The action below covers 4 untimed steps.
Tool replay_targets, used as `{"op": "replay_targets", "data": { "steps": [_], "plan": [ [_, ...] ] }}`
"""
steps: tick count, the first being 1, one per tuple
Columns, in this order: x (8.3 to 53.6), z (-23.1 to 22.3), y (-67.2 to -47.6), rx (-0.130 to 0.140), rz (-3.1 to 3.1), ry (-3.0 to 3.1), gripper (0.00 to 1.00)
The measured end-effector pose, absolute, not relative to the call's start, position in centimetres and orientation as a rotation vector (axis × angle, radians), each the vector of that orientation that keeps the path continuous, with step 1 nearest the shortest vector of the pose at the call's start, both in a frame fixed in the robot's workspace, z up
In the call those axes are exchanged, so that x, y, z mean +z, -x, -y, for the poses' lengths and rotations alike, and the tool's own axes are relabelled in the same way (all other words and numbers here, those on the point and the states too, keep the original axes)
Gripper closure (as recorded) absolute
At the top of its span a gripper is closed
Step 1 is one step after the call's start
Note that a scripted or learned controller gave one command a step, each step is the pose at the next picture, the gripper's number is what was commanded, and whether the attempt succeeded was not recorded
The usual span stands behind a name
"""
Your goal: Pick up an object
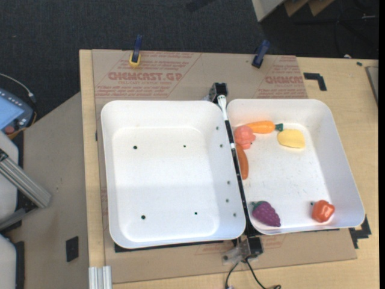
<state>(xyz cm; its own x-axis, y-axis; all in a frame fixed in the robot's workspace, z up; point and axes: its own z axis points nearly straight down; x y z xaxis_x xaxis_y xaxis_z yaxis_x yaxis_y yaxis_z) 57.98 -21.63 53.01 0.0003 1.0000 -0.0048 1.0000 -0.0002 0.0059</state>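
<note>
Wood counter: pale, light-grained, carrying everything listed below; dark carpet floor beyond its far edge.
Cardboard sheet: brown, with red printed lettering, lying flat on the counter under both bins.
Left bin: white, shallow, rounded corners, a few small dark dots on its floor; its right rim meets the right bin.
Right bin: white, shallow, holding all six toy foods, the things I may pick from.
Orange stick: long, lying along the right bin's left wall, its far end touching the pink piece.
Carrot: orange with a dark green end pointing right, at the far side of the right bin, just beside the pink piece.
Purple grapes: near-left corner of the right bin, well apart from the rest.
Yellow fruit: rounded, just right of the carrot's green end.
Pink piece: rounded, far-left part of the right bin, near the wall.
Red pepper: near-right corner of the right bin, alone.
Clamps: one blue and yellow, one blue, both on the sheet's far edge.
My gripper: wide or narrow, I cannot tell.
</note>
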Motion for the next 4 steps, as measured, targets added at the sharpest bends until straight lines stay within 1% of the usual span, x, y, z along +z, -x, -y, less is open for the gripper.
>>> {"op": "replay_targets", "data": {
  "steps": [1, 2, 3, 4],
  "plan": [
    [53.6, 21.5, -61.6, 0.002, -2.218, -2.213, 1.00],
    [53.6, 22.4, -65.8, 0.003, -2.217, -2.213, 1.00],
    [53.5, 21.0, -66.7, 0.003, -2.219, -2.215, 1.00],
    [53.6, 18.9, -66.6, -0.001, -2.222, -2.219, 1.00]
  ]
}}
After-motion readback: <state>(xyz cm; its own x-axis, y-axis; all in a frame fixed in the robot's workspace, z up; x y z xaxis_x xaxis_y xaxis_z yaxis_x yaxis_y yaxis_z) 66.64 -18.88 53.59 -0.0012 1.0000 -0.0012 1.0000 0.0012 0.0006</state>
